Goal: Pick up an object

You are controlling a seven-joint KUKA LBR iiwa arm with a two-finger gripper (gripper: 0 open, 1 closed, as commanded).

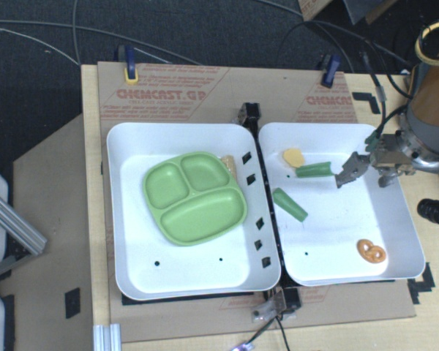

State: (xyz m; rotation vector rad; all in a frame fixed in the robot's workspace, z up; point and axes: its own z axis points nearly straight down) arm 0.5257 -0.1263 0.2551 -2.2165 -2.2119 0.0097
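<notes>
Camera view: your hand (366, 168) hangs over the right bin (395, 218), fingers apart, gripping nothing. Green stick (313, 170) sits just left of it, yellow piece (293, 156) beside, another green stick (290, 205) nearer, pretzel (371, 251) near-right. Green plate (195, 197) fills left bin (132, 196).

The grey arm with an orange band (429, 97) is seen entering at the right edge of the frame, in its upper half. Its two-finger metal gripper (364, 170) is extended leftward and slightly downward, with one dark finger (349, 171) angled toward the lower left.
</notes>
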